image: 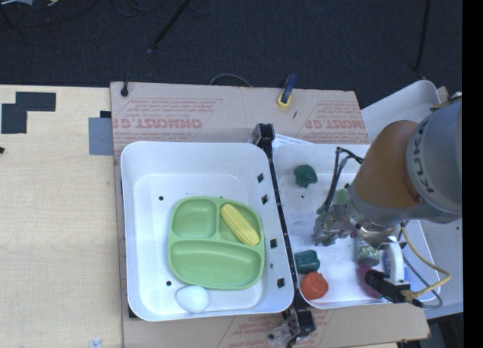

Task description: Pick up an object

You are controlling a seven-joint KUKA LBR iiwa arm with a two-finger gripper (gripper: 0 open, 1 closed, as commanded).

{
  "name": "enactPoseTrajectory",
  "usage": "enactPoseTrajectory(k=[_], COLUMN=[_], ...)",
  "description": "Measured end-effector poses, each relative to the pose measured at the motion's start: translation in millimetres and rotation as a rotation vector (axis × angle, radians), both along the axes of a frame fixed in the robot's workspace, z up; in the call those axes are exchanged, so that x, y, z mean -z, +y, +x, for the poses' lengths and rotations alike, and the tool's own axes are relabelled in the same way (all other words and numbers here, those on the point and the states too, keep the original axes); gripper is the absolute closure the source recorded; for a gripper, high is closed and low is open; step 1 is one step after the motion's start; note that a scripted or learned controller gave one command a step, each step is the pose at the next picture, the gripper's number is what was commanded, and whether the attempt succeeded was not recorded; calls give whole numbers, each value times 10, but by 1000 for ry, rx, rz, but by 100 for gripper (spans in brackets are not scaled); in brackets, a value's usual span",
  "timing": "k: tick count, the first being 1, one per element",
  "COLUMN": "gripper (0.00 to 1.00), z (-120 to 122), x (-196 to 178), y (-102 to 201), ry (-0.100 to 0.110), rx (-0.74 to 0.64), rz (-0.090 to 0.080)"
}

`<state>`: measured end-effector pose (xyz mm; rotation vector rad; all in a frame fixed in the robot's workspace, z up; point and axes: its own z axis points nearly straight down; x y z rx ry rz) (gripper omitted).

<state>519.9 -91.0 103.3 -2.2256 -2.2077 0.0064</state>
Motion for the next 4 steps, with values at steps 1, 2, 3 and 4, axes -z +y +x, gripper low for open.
enactPoseTrajectory(k=[1,2,3,4], gripper=[100,100,100,100], z=[61,67,70,171], x=[-614,-1033,-1250,-1341], y=[-25,-17,-23,484], ry=[-10,-9,-7,-6], rx=[-8,-8,-9,-13], rz=[-2,-2,-1,0])
